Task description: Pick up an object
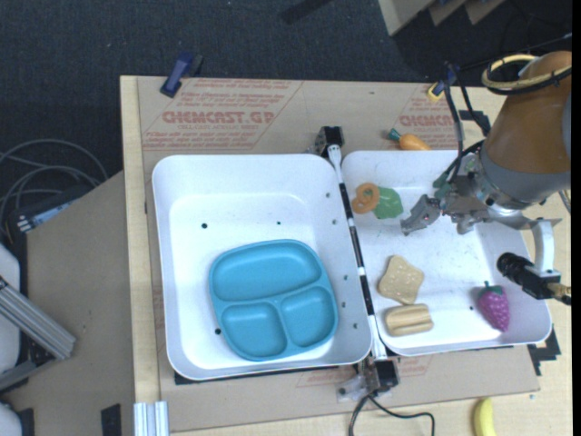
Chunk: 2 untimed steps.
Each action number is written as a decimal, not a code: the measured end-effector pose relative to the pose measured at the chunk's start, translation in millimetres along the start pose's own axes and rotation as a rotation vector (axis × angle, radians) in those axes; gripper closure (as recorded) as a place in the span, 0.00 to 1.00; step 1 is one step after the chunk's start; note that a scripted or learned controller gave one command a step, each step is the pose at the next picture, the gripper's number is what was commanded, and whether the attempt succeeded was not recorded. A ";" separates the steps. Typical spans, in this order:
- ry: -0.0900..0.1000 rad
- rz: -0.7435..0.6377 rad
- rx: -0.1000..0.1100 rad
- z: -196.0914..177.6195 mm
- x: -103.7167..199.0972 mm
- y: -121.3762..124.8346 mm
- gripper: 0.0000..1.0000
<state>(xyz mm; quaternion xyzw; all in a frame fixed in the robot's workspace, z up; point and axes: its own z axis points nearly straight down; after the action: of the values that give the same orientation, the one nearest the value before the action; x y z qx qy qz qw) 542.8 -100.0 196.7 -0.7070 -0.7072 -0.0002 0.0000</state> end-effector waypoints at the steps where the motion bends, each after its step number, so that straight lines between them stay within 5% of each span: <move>1: 0.000 0.001 0.001 112.4 5.6 -29.0 0.00; 2: 0.001 0.001 0.002 112.3 5.7 -34.2 0.00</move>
<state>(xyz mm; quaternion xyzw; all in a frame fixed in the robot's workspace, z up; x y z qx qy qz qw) 508.6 -94.2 84.4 -0.7074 -0.7068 0.0002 0.0012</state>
